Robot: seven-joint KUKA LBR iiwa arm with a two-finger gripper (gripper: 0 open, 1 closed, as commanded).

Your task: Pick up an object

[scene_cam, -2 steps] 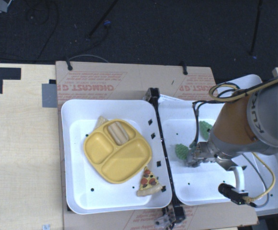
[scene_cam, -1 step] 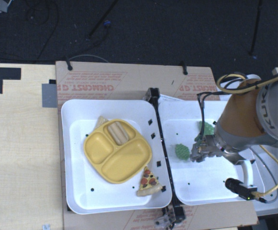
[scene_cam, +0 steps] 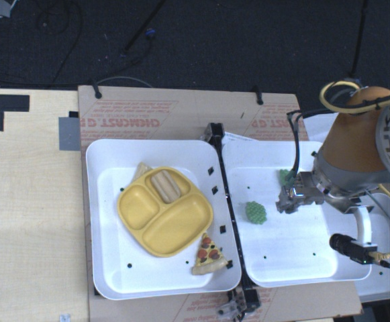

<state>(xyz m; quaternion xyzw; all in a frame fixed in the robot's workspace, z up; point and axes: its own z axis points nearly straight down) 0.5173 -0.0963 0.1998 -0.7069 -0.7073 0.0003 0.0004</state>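
Nearest the camera's edge, a pizza slice point(scene_cam: 208, 255) lies at the front of the left bin point(scene_cam: 107, 274) beside a yellow divided plate point(scene_cam: 164, 210), but the likelier target, I judge, is the green lump point(scene_cam: 255, 212) on the floor of the right bin point(scene_cam: 295, 274). It sits just to the view's left of the end effector point(scene_cam: 290, 200) and slightly toward the camera (roundish, no clear long axis). Whether the end effector is open or closed I cannot tell, and a second green bit point(scene_cam: 285, 176) lies just behind it.
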